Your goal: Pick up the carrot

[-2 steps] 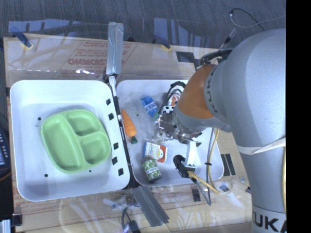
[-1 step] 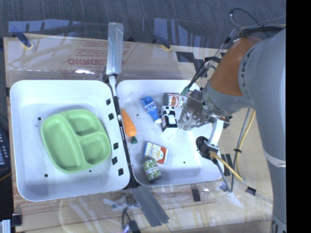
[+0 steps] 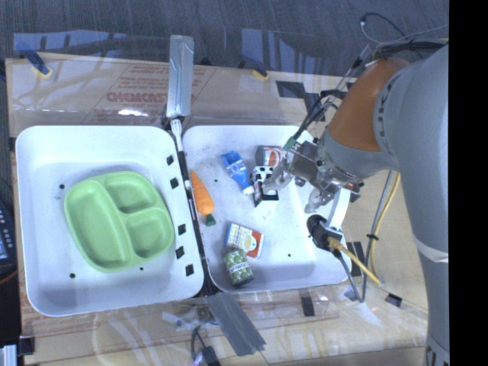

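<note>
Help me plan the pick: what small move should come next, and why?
Probably shift the pincer toward the camera view's left, over the carrot. The carrot lies against the right bin's left wall, apart from the pincer, with the blue packet between.

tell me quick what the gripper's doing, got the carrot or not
Gripper: in the right bin, apart from the carrot, which lies by that bin's left wall; open or shut cannot be told.

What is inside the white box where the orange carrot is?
The right bin holds the carrot by its left wall, a blue packet, a small carton and a green can. The tool covers part of another can.
</note>
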### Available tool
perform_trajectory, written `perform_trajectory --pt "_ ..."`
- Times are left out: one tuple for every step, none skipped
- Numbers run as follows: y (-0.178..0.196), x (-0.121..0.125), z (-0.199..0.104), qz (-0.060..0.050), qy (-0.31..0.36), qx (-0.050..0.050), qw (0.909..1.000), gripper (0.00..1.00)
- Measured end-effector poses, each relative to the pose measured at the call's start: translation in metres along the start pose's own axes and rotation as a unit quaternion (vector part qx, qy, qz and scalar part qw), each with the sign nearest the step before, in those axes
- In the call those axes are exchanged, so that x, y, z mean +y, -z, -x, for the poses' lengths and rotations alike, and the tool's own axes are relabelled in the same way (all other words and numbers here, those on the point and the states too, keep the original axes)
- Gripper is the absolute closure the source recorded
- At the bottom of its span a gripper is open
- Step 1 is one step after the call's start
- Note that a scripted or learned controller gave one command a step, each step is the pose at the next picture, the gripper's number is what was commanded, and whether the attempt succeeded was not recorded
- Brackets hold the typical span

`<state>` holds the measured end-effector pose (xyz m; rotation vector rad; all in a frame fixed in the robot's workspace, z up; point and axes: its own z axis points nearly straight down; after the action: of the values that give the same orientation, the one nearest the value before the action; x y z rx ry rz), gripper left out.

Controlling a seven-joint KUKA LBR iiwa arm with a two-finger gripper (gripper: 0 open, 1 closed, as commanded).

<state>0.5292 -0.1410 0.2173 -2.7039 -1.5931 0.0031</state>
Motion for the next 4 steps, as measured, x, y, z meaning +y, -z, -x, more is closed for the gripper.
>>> perform_trajectory --pt "-0.028 -0.071 -0.055 -0.002 -0.032 -0.001 0.9995 0.0" --pt "-0.028 -0.115 -0.097 -0.002 -0.064 -0.001 0.998 0.0" --pt "0.125 -0.118 -0.105 0.001 -0.126 0.001 0.992 0.0" --pt "0.034 -0.148 -0.16 -0.002 -0.062 -0.002 0.9981 0.0"
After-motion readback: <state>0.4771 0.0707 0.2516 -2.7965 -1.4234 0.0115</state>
